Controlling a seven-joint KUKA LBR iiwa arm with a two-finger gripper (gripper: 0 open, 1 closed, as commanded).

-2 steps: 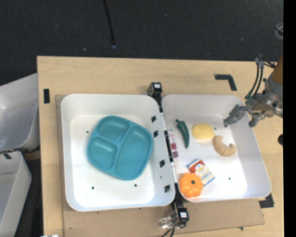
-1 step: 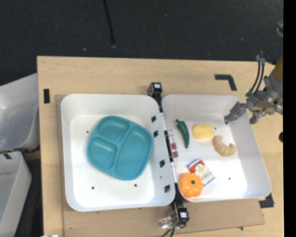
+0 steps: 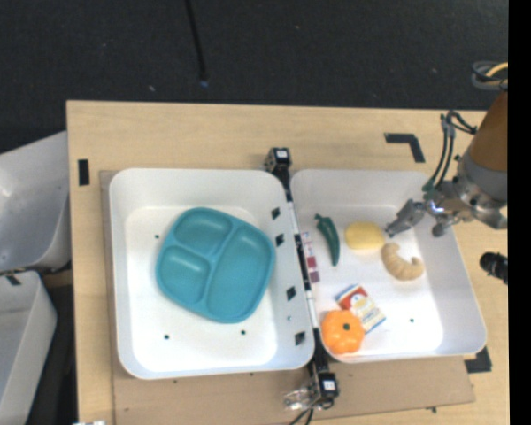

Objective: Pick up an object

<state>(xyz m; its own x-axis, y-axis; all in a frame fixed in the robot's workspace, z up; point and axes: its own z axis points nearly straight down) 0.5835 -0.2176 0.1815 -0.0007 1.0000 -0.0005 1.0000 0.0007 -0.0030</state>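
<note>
Right bin (image 3: 451, 326), near to far: round orange pumpkin-shaped toy (image 3: 342, 331) and small white printed carton (image 3: 363, 306) crowd the near-left corner; tan croissant-shaped piece (image 3: 403, 262); pale yellow lemon-like lump (image 3: 365, 236); dark green pepper (image 3: 328, 236). Likely scattered loose for picking. Gripper (image 3: 421, 220), fingers spread and nothing between them, hangs over the far side; lemon at its 8 o'clock, croissant at 7.

Plate (image 3: 215, 264) in left bin (image 3: 124, 326)
</note>
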